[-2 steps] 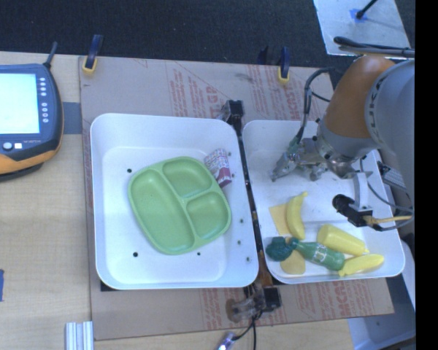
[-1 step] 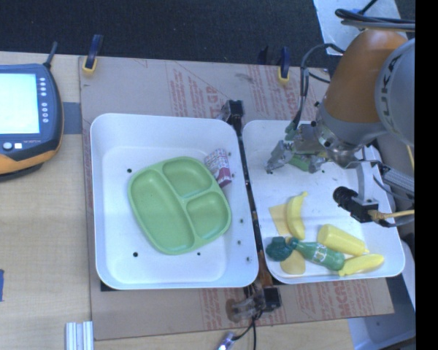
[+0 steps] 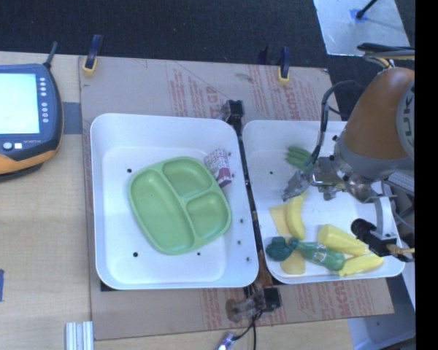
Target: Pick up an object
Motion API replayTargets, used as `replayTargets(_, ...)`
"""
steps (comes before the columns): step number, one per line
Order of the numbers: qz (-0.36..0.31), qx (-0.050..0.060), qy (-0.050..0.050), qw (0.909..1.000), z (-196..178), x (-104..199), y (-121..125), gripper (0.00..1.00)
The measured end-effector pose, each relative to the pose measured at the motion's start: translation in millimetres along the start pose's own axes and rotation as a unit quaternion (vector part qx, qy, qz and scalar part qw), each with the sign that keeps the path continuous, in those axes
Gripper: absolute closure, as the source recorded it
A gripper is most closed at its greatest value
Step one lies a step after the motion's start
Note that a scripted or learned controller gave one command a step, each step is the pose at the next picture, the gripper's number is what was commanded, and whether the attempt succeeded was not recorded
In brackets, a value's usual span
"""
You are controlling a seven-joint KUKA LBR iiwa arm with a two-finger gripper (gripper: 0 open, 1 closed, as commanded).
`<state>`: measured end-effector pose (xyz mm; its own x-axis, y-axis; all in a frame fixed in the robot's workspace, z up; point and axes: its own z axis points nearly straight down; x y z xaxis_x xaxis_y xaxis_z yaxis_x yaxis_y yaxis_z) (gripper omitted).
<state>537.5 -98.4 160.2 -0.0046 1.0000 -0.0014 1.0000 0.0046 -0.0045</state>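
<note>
Camera view: brown cardboard sheet (image 3: 204, 93) under two white bins (image 3: 106, 195), dark carpet (image 3: 168, 13) behind; gripper (image 3: 301, 183) grip unreadable.

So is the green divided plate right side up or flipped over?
Right side up: the green divided plate lies flat in the left bin, its three compartments facing up.

Pale green divided plate (image 3: 179, 204), yellow banana (image 3: 296, 217), dark green bottle (image 3: 306, 251), white bins (image 3: 102, 195).
</note>
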Motion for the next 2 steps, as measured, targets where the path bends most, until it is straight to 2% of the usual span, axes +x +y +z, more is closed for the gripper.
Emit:
replayTargets(1,0.000,0.001,0.001,1.0000,69,-5,14,0.00)
replayTargets(2,0.000,-0.002,0.001,1.0000,30,-40,92,0.00)
